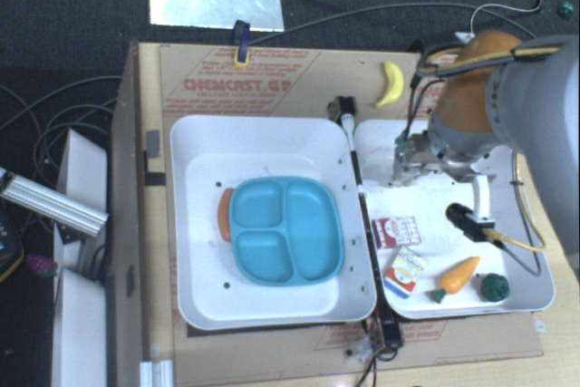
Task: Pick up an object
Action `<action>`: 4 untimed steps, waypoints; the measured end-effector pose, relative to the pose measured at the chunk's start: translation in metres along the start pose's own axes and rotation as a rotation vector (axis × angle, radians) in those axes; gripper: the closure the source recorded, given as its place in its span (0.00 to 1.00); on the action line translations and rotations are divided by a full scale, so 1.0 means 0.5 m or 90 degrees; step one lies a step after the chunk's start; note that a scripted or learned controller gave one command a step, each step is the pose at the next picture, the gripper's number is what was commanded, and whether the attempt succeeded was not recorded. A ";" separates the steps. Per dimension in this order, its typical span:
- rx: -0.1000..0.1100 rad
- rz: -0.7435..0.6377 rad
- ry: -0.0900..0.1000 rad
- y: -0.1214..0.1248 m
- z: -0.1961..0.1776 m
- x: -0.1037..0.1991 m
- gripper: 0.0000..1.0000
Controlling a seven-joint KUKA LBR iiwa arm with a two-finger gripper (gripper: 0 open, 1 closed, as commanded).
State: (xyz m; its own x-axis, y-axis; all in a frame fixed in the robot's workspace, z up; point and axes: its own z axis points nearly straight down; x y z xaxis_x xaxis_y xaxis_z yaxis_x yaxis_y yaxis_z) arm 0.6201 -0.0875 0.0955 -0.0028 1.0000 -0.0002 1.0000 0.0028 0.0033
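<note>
My gripper (405, 169) hangs low over the far left part of the right bin (426, 206), above bare white floor. Nearer the camera in that bin lie a red and white carton (396, 232), a small white packet with red and yellow print (405, 271), an orange carrot (456, 275) and a dark green lump (494, 286). The carton is the closest of these to the gripper, a short way in front of it. Nothing is seen held in the gripper.
In the left bin (199, 195) rests a blue divided plate (285, 227) with an orange sausage-like piece (223, 213) against its left edge. A yellow banana (392, 83) lies on the cardboard behind the bins. The grey arm (535, 104) covers the right bin's far right corner.
</note>
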 end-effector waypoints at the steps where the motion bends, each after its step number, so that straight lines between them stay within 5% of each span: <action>1: -0.002 0.000 0.000 0.002 -0.021 0.001 1.00; 2: -0.001 -0.001 0.000 0.002 -0.021 0.001 0.00; 3: -0.003 -0.001 0.001 0.004 -0.043 0.001 1.00; 4: -0.003 -0.001 0.001 0.003 -0.042 0.001 0.00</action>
State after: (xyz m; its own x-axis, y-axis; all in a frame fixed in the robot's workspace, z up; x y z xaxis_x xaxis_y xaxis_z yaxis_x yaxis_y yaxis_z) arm 0.6217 -0.0867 0.1167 -0.0050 1.0000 0.0009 1.0000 0.0050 0.0076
